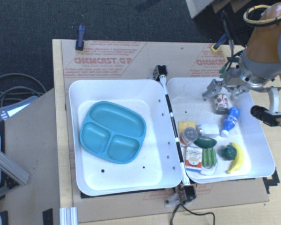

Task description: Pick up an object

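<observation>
My gripper (222, 91) hangs over the back of the right bin (257, 139), open, its two grey fingers spread to either side. Just below it lies a small red and white can (221, 103), not held. A blue bottle with a white cap (229, 121) lies in front of the can. Further forward are a yellow block (187, 125), a silver-topped tin (191, 134), a dark green vegetable (206, 142), a red and white carton (193, 156), a green pickle piece (209, 158), a broccoli piece (229, 152) and a banana (238, 158).
The left bin (84, 172) holds a blue divided plate (113, 131). A black clamp strip (171, 121) runs between the two bins. The arm's grey body and orange band (267, 36) stand over the right bin's far right corner.
</observation>
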`<state>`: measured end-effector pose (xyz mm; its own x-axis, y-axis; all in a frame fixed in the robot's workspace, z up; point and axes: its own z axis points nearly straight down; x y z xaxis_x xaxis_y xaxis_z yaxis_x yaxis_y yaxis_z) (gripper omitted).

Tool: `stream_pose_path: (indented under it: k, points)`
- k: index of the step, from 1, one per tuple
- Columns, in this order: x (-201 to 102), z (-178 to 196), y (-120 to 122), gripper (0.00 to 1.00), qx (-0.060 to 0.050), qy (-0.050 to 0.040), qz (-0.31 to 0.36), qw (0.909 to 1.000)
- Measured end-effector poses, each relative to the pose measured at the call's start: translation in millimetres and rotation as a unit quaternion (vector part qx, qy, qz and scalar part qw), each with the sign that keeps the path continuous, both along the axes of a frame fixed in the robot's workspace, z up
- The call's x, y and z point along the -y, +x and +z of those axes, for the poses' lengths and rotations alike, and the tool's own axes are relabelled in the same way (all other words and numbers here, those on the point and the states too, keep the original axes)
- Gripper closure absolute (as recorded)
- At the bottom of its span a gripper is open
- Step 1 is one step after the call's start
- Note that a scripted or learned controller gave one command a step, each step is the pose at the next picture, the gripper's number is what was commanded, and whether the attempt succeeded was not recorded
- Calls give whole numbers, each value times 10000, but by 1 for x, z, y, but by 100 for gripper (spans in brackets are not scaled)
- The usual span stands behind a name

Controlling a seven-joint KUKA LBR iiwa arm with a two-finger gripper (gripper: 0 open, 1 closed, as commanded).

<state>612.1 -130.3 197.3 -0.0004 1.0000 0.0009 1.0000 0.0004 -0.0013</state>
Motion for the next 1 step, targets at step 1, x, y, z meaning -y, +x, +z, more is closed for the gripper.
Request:
stream_pose_path:
  k: [1]
  points:
    - [50, -72, 13, 0, -11, -3, -6, 10000]
